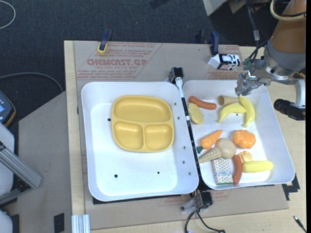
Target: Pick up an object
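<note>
Our claw (pixel 243 90) hangs over the far side of the right bin (pixel 277 130), just above the bananas (pixel 239 109). We cannot tell what it grips. Nothing looks lifted yet, so the picking is left.

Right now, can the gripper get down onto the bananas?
Probably yes: the gripper sits just above the bananas at the right bin's far end, with nothing lying over them.
</note>
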Controlling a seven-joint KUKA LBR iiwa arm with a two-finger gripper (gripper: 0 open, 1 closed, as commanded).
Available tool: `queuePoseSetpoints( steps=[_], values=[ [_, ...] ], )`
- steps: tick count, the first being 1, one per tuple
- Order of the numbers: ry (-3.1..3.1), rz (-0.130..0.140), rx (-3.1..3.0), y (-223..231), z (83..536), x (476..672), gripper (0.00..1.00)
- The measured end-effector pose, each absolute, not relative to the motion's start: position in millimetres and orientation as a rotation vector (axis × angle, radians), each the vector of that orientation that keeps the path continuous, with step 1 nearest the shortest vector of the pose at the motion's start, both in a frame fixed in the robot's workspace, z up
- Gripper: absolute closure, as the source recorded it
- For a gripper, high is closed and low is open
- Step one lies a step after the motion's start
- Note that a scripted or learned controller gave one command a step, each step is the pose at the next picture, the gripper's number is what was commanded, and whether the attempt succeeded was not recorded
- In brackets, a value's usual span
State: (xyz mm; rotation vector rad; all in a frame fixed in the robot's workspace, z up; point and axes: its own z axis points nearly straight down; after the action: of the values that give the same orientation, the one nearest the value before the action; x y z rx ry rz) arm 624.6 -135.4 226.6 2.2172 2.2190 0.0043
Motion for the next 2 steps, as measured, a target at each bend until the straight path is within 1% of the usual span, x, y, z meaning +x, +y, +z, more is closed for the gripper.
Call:
queuePoseSetpoints(
  steps=[1, 2],
  values=[
    [2.23, -0.002, 2.219, -84.2, 217.1, 600.8, 1.0],
    [2.23, -0.002, 2.22, -40.7, 211.4, 577.9, 1.0]
  ],
)
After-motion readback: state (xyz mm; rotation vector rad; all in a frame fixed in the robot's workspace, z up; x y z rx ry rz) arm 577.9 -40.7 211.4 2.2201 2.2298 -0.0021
